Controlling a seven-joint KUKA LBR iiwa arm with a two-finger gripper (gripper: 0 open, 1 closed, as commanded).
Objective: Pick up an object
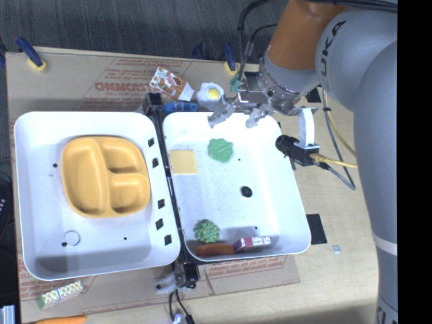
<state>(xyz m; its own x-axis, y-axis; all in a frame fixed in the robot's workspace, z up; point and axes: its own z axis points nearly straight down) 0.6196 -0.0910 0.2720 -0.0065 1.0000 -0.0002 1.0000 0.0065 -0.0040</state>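
My gripper (237,116) hangs over the back edge of the right bin (283,201), its two grey fingers spread apart with nothing between them. Just below and to the left of it a green leaf-shaped piece (220,149) lies on the bin floor. A pale yellow square slice (183,161) lies further left near the bin's wall. At the front of the bin sit a green broccoli-like piece (207,231), a brown sausage-like piece (214,250) and a small red and white box (254,242). A small black disc (246,192) lies mid-bin.
The left bin (27,181) holds a yellow divided tray (105,175). Behind the bins on the cardboard lie a fried-egg toy (210,93), a blue item (178,106) and a printed packet (165,82). The grey arm (351,79) fills the right side.
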